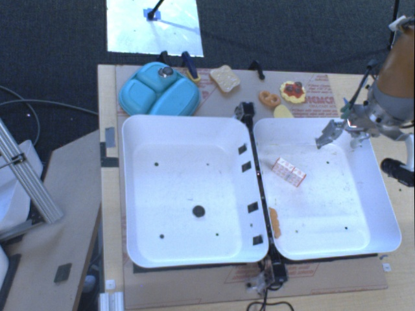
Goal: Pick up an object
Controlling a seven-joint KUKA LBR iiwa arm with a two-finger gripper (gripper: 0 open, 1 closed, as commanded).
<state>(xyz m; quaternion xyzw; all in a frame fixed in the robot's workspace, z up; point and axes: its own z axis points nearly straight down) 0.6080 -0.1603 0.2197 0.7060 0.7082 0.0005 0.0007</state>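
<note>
Fingers (326, 137) apart, empty, above right bin (382, 193) rim. Small box (288, 172) nearby, lower left. Advised: centre over box, descend squarely, close across narrow sides.

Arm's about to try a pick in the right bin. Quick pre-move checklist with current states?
1. Target present: small red-and-white box lies in the right bin: ok.
2. Box free of neighbours: nothing touches it: ok.
3. Gripper over the right bin: ok.
4. Gripper above the box: it sits up and to the right of it: not ok.
5. Finger opening: cannot tell.
6. Orange piece by the divider, apart from the box: ok.
</note>
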